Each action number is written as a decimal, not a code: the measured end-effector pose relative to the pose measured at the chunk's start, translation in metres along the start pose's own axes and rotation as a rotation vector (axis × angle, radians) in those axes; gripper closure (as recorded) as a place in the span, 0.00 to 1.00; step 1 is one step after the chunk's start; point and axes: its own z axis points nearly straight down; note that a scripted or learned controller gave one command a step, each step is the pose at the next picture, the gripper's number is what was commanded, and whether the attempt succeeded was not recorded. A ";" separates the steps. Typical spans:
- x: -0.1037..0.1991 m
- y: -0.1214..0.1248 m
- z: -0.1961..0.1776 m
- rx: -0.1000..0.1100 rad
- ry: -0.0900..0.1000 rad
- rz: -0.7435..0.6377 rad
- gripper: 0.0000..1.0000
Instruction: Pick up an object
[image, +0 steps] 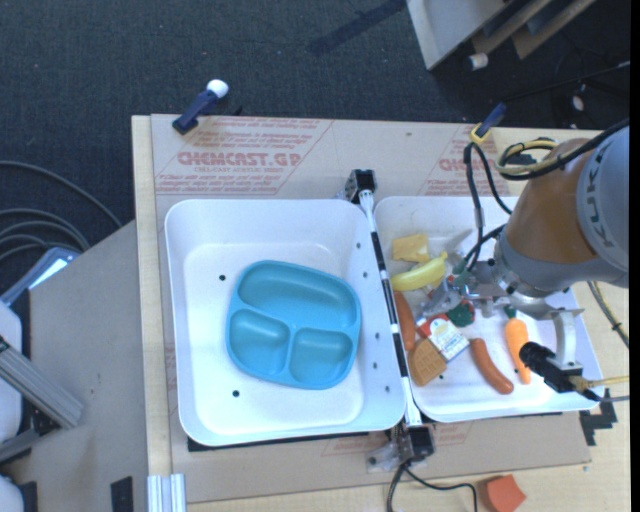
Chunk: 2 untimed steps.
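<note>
Two white bins sit side by side on the table. The left bin (190, 300) carries just one thing, a blue divided plate (293, 324), lying flat near its middle. The right bin (440, 403) is the crowded one – that is where the pickable things are, so that is where the arm (560, 220) reaches in from the right edge of the table.

The things cluster toward the right bin's left wall and front: a yellow banana (422, 273) near the back, a tan block (409, 246) just behind it, a long reddish sausage (403, 318) lying along the left wall, a brown slice of bread (426, 364) toward the front-left corner, a second sausage (491, 364) near the front edge, and a carrot (515, 343) just beside it.

The claw (462, 292) hangs over the heap between the banana and a small red-and-white packet (443, 335) – low and among the items, likely because the program aims at the densest spot. Whether it is open or closed I cannot tell; the wrist hides that, and nothing is visibly gripped. Judging by this, the pick is not yet done.
</note>
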 end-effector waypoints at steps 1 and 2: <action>0.000 0.001 -0.010 -0.003 0.000 0.000 1.00; 0.000 0.001 -0.010 -0.002 0.000 0.000 0.00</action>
